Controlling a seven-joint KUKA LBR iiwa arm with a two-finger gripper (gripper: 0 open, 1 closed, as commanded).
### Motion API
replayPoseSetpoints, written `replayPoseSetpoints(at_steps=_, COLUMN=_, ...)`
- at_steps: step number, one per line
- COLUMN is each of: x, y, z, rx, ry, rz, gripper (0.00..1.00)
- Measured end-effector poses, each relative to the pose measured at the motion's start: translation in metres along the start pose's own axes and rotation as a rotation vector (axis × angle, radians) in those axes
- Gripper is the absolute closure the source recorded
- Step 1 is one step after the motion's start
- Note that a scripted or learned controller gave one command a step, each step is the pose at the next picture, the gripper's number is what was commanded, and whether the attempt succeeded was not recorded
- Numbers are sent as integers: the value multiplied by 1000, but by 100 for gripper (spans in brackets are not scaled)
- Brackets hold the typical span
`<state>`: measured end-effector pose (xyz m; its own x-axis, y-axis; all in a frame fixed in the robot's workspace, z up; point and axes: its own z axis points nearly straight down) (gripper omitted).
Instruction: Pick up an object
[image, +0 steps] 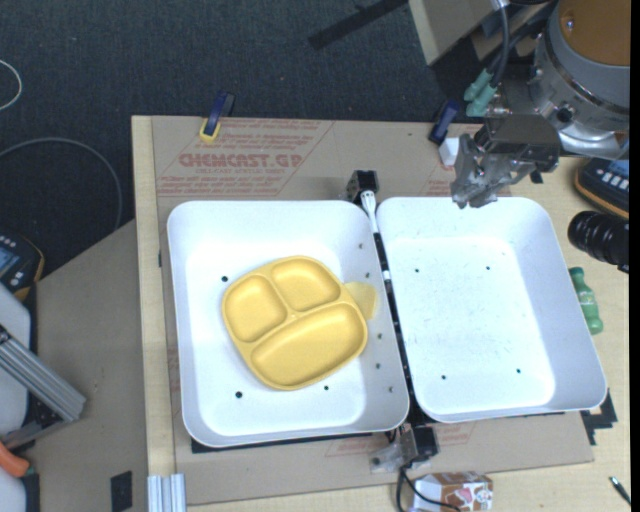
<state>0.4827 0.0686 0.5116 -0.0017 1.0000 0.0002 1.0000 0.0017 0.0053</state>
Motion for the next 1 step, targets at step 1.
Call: replayPoseSetpoints(at_steps=1, x=3, y=-5, z=107, rx=13, ry=-1, rz=4, gripper=100)
